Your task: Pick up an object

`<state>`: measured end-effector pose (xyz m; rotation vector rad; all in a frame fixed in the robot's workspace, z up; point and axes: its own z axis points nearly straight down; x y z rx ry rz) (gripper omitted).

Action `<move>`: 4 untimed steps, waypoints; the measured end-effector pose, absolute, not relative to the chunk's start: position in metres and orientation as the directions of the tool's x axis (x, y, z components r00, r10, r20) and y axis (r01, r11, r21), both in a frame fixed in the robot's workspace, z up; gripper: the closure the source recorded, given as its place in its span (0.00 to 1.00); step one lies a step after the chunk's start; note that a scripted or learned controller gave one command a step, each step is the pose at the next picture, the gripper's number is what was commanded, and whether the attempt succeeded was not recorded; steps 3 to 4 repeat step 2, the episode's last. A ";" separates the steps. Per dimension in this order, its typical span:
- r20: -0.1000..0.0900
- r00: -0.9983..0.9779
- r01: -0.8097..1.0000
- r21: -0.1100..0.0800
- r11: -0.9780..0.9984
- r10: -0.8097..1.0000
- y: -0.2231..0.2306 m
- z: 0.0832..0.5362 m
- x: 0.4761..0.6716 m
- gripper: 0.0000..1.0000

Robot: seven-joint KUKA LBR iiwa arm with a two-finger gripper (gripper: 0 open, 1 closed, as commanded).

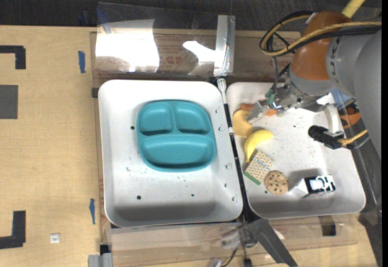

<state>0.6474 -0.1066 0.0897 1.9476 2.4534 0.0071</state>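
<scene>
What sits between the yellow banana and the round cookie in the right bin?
In the camera view, a tan patterned cracker lies between the banana and the cookie.

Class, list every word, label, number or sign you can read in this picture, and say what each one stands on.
No text can be read.
Black and white box in the right bin: white marks, too blurred to read.
Patterned cracker packet: dotted print, no letters legible.
Small white tag on the bench: too small to read.
</scene>
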 end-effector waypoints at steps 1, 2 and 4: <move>-0.004 -0.229 0.973 0.007 0.229 0.973 -0.106 0.099 0.647 1.00; -0.004 -0.229 0.974 0.008 0.229 0.974 -0.105 0.099 0.647 0.00; -0.004 -0.229 0.974 0.008 0.229 0.974 -0.105 0.099 0.647 0.00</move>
